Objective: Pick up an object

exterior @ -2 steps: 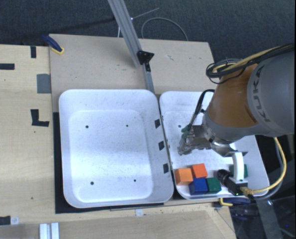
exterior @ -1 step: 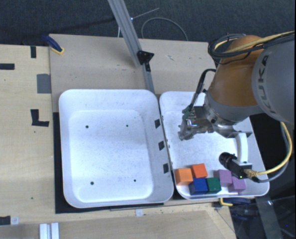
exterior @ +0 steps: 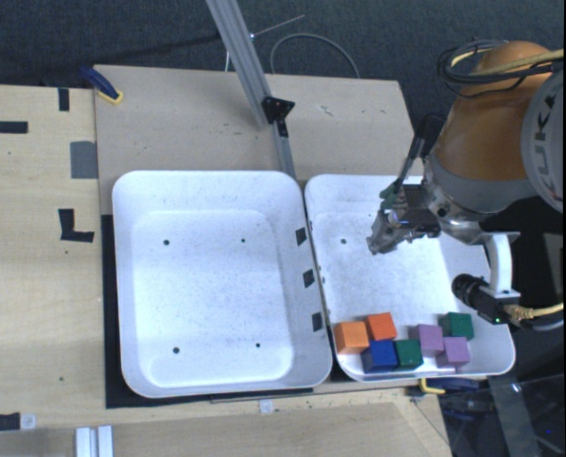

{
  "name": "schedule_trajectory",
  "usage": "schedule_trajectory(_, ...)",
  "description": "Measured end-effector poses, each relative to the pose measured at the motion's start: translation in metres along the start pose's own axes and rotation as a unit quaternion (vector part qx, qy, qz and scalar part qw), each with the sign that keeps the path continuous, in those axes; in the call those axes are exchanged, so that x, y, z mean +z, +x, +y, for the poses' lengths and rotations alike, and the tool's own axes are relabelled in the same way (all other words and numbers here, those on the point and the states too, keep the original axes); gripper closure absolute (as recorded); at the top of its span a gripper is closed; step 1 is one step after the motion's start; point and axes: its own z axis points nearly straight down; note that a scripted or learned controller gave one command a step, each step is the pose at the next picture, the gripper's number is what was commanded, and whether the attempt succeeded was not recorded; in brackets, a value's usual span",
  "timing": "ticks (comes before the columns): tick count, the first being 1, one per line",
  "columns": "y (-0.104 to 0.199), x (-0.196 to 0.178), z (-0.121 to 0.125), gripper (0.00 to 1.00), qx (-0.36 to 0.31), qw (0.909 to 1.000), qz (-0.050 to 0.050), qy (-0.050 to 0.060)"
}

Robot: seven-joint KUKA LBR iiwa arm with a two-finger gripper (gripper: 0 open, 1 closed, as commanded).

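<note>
Several small blocks lie along the near edge of the right bin (exterior: pixel 359 203): two orange blocks (exterior: pixel 352 335) (exterior: pixel 381 327), a blue block (exterior: pixel 382 354), two green blocks (exterior: pixel 409 352) (exterior: pixel 458 326) and two purple blocks (exterior: pixel 429 337) (exterior: pixel 456 350). My gripper (exterior: pixel 382 240) hangs over the middle of the right bin, well behind the blocks and apart from them. Nothing shows between its fingers.
The left bin (exterior: pixel 135 198) stands beside the right one, their rims meeting in the middle. A slanted metal pole (exterior: pixel 246 55) runs from the top down to the bins' far junction. The grey arm with its orange band (exterior: pixel 501 122) fills the right side.
</note>
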Motion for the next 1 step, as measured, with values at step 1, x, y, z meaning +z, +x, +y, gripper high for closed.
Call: schedule_trajectory(1, 0.0881, -0.0667, 0.0195, 1.0, -0.006, 1.0, 0.002, -0.002)
